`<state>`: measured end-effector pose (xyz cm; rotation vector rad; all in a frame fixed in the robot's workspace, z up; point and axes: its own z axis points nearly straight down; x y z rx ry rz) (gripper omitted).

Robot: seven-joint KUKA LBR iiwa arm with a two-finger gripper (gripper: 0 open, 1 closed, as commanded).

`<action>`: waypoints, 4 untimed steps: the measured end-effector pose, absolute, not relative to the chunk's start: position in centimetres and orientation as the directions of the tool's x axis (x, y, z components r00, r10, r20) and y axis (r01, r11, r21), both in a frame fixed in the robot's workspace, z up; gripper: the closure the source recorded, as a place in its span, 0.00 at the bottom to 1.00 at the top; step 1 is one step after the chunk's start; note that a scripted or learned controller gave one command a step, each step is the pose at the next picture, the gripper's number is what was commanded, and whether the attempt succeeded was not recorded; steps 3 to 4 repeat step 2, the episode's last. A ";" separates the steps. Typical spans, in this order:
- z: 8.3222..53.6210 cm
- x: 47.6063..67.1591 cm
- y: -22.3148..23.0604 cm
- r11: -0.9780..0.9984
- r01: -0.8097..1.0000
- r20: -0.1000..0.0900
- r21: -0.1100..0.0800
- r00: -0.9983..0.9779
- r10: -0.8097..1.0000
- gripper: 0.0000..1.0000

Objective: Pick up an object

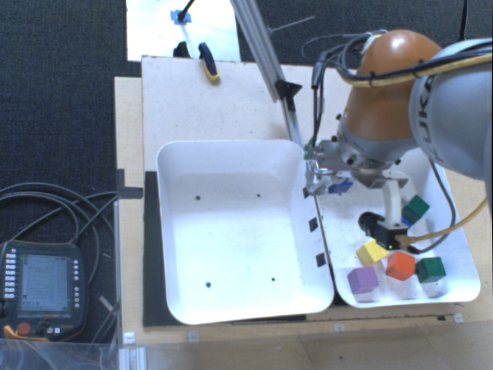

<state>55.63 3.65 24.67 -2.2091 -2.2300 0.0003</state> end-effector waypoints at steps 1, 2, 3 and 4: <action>23.6 53.9 8.9 0.011 1.000 0.003 -0.001 -0.011 1.000 1.00; 23.7 54.0 8.5 0.003 1.000 0.001 0.001 -0.003 1.000 0.00; 23.7 54.0 8.5 0.003 1.000 0.001 0.001 -0.003 1.000 0.00; 23.7 54.0 8.5 0.003 1.000 0.001 0.001 -0.003 1.000 0.00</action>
